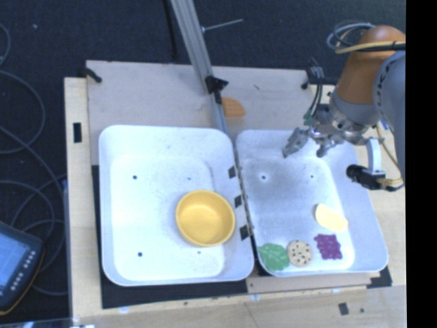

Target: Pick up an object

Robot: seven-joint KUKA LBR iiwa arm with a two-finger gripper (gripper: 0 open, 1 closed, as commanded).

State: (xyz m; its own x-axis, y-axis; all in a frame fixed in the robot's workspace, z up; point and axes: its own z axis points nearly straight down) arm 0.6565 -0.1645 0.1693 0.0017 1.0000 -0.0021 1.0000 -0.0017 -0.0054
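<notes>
A: We're looking down on the two shallow white bins, and the grey arm's two-finger gripper [308,147] is hanging over the far end of the right-hand white bin [287,183]. We're seeing its fingers spread apart, with nothing between them.

B: So nothing is being carried. Where are we finding the candidates?

A: They're lying along the near edge of that same bin: a flat green leaf-shaped piece [274,255], a round speckled cookie [299,252] just beside it, a purple bunch of toy grapes [328,246] next along, and a pale yellow wedge-shaped piece [330,217] a little farther up. All of them are sitting well apart from the gripper.

B: And the left-hand white bin [130,203]?

A: We're seeing a round yellow plastic bowl [205,217] resting near its right side, also untouched.

B: So how far along are we calling it?

A: We're judging it barely begun. No object is grasped or lifted; the approach, the closing of the fingers and the lift are all still ahead of us.
</notes>
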